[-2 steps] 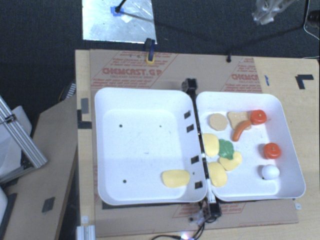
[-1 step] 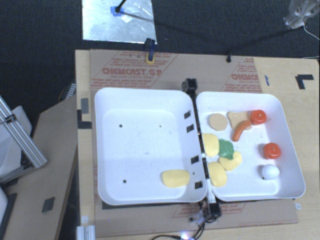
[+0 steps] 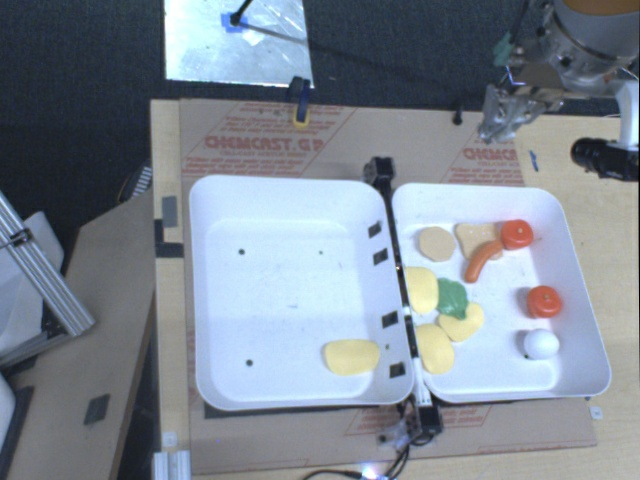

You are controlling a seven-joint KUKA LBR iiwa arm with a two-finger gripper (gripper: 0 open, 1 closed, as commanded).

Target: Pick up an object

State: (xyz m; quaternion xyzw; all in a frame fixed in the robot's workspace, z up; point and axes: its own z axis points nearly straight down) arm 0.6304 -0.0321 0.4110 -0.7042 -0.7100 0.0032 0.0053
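Observation:
My gripper [image 3: 497, 123] hangs high over the back edge of the right bin [image 3: 575, 268], at the top right of the camera view, with nothing seen between its fingers. The right bin holds a tan disc [image 3: 435, 244], a tan toast piece [image 3: 476, 234], an orange sausage [image 3: 482, 259], two red tomatoes [image 3: 517, 234] [image 3: 543, 301], a white ball [image 3: 541, 344], a green piece [image 3: 452, 297] and several yellow pieces [image 3: 421, 290]. In the left bin [image 3: 290, 208] lies one yellow piece [image 3: 351, 356] near the front right corner.
A black clip row [image 3: 388, 268] runs along the divider between the bins. A silver sheet [image 3: 235, 28] lies on the dark floor behind the bench. A metal frame [image 3: 35, 278] stands at the far left.

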